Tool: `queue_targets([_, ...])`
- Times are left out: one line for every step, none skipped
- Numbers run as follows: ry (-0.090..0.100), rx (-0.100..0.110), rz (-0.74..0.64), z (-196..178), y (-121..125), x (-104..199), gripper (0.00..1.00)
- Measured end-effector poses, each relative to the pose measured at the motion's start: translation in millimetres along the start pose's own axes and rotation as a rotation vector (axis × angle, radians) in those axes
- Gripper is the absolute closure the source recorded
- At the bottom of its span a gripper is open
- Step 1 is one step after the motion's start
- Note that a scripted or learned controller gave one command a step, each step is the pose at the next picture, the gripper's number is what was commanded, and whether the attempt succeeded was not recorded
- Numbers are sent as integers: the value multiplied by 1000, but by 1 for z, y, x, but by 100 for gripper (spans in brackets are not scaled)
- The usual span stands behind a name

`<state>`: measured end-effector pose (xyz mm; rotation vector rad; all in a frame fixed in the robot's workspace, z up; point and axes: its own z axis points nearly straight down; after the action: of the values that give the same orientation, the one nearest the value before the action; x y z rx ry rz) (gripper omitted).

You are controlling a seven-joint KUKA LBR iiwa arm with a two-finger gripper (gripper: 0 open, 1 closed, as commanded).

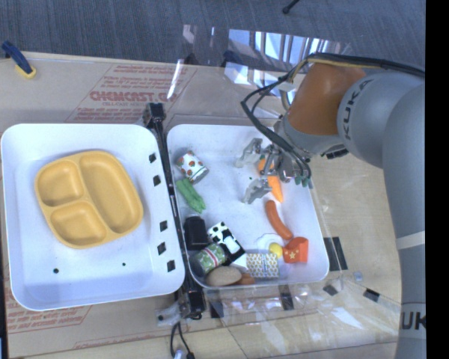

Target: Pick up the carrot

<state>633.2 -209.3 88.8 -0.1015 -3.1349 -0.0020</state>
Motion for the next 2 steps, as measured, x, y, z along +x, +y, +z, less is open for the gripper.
queue_targets([-11, 3, -5, -16, 0, -4, 100])
queue_targets([-20, 4, 170, -140, -2, -7, 100])
